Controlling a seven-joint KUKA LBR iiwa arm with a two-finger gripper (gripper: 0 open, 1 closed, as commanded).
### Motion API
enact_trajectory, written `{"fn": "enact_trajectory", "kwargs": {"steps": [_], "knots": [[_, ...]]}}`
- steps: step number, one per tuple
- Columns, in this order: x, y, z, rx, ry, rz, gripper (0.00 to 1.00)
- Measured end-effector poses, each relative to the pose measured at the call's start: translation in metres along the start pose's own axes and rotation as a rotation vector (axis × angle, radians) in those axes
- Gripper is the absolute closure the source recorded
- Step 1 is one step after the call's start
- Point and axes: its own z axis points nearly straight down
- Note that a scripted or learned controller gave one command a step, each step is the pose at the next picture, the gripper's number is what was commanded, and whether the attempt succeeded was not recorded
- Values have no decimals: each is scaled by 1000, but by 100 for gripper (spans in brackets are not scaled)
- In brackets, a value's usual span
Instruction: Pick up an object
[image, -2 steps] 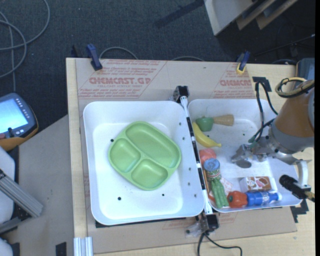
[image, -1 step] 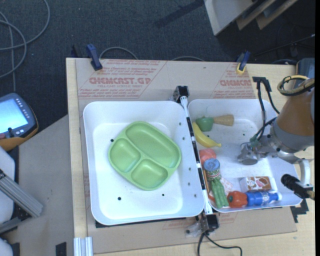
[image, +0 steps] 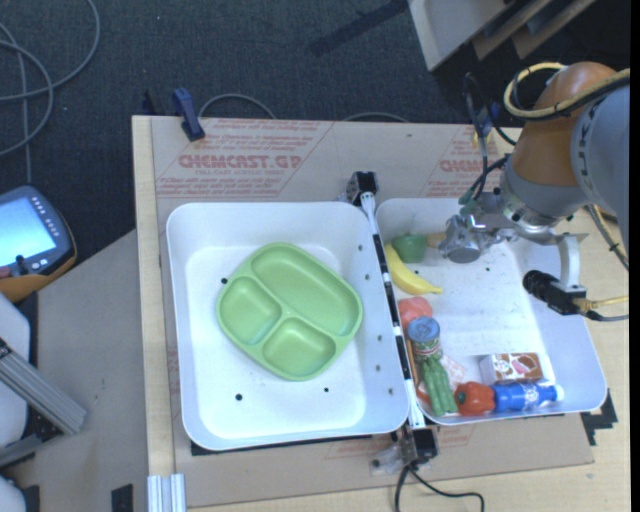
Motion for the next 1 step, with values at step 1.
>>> {"fn": "enact_trajectory", "kwargs": {"steps": [1], "knots": [[75,14,-48,5,1,3,100]]}}
